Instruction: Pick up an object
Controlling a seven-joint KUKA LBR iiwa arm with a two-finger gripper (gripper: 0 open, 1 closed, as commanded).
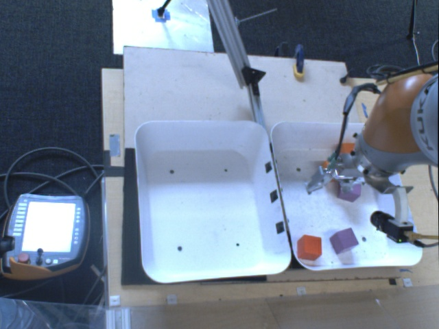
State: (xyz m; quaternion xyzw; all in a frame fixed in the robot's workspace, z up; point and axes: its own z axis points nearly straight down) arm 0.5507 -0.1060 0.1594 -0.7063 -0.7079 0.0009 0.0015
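Note:
The right bin (295,142) holds several small blocks. An orange cube (309,247) and a purple cube (343,240) sit near its front edge. A second purple block (350,191) lies mid-bin, partly under the wrist. An orange piece (347,148) peeks out behind the arm. My gripper (328,177) hangs low over the bin's middle, just left of the second purple block, and nothing visible is held in it. The grey arm with its orange band (398,115) comes in from the right and hides the back right of the bin.
The left bin (147,204) stands beside the right one, sharing a raised middle wall (273,197). A slanted metal pole (233,40) crosses the back of the bench. A teach pendant (44,235) lies at the far left, off the bench.

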